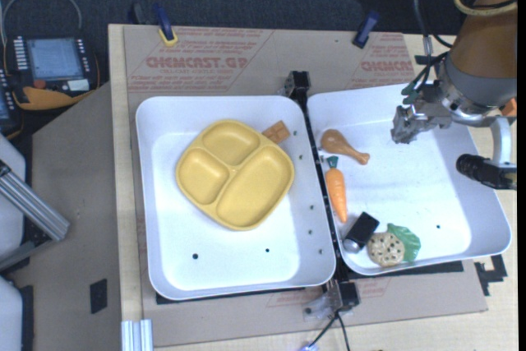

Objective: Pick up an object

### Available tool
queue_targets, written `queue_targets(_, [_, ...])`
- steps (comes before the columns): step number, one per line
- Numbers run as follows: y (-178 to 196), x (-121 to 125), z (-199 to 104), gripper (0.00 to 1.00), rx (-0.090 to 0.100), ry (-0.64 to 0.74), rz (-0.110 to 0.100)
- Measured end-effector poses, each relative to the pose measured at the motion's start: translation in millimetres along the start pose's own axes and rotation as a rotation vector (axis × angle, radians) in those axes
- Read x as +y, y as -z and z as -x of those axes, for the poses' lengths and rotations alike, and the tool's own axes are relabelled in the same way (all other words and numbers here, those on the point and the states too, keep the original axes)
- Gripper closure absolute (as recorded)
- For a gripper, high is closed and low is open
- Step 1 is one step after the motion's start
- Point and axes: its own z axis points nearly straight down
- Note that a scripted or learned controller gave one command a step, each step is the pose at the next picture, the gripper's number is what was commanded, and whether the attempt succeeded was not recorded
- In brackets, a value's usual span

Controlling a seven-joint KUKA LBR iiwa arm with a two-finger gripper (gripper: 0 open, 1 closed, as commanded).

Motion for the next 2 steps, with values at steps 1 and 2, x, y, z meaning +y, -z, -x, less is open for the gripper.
queue_targets(1, [38.3,1.4,0.4,1.0,0.0,0.001,-0.002])
queue_targets(2, [40.9,-8.9,-46.3,1.0,0.005,0.004,-0.01])
